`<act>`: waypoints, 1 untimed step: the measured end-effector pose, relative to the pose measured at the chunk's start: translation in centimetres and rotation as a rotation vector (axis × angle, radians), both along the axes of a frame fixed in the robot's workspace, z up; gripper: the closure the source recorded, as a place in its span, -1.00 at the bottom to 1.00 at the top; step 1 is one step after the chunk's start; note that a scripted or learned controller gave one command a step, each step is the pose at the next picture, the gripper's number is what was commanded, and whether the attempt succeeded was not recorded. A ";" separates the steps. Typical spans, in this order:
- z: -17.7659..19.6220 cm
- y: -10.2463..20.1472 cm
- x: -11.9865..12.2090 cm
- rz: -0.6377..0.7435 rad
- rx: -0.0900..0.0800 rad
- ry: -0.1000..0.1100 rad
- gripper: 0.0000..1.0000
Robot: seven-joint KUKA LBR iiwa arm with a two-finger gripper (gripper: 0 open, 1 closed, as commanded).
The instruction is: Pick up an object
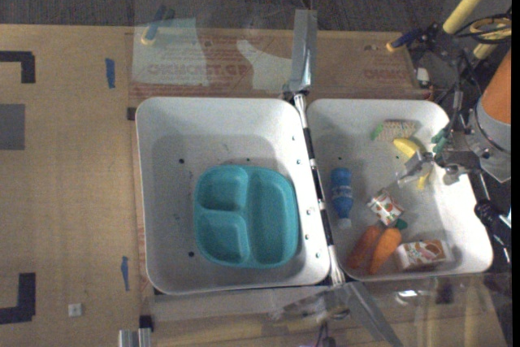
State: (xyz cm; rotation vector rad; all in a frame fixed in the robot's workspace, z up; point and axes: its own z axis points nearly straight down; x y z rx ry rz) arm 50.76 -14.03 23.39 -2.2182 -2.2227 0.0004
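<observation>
Claw, its state unclear to us, hovers at the frame's right, touching the yellow banana just up-left.

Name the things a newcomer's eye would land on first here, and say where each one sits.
The teal divided tray stands out most, lying alone in the left bin. Next come the small items in the right bin: a blue bottle by its left wall, two carrots and a small carton near the front, a banana toward the back. The gripper hangs over that bin's right side, beside the banana.
</observation>
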 end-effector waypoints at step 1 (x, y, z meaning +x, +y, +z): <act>0.0 0.0 0.0 0.000 0.000 0.000 -1.00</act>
